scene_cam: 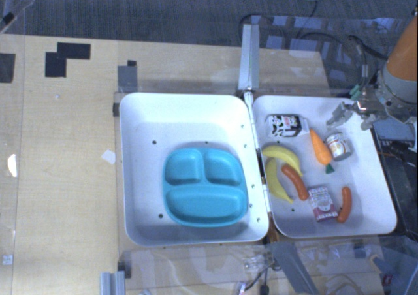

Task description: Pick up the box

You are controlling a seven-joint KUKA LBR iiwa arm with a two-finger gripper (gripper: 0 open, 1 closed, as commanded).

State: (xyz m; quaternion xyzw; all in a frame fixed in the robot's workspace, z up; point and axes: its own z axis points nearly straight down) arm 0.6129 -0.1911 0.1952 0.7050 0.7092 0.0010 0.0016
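Note:
A small pink and red box lies flat near the front of the right bin, between two sausages. A black and white carton lies on its side at the bin's back left. My gripper hangs over the back right of this bin, above and just behind a small can. Its fingers are spread apart with nothing between them. The gripper is well apart from both the box and the carton.
An orange carrot lies beside the can. Two bananas and a sausage lie left of the box, and another sausage lies to its right. The left bin holds a blue divided tray.

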